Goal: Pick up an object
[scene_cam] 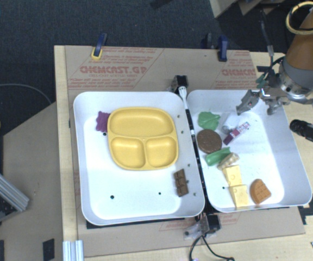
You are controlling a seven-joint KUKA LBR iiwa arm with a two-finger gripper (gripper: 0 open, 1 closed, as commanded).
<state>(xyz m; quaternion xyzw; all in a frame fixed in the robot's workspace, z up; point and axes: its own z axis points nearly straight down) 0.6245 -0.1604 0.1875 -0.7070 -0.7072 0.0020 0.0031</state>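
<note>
The wooden surface (145, 64) carries two shallow white plastic bins side by side. The left white bin (91, 189) holds a large yellow three-compartment plastic tray (143, 136), a small purple piece (102, 120) touching the tray's left edge, and a small brown chocolate-bar piece (181, 182) near the bin's lower right corner. The right white bin (287, 162) holds a round brown cookie-like disc (209, 141) with a green leafy piece (208, 119) above it and another green piece (217, 157) below it, two pale yellow cheese-like blocks (236, 185), an orange toast-shaped piece (260, 191), and a small purple-and-white packet (237, 131). The grey arm's hand (258, 103) hangs over the right bin's upper part with its fingers spread apart and gripping nothing, near the packet but apart from it.
</note>
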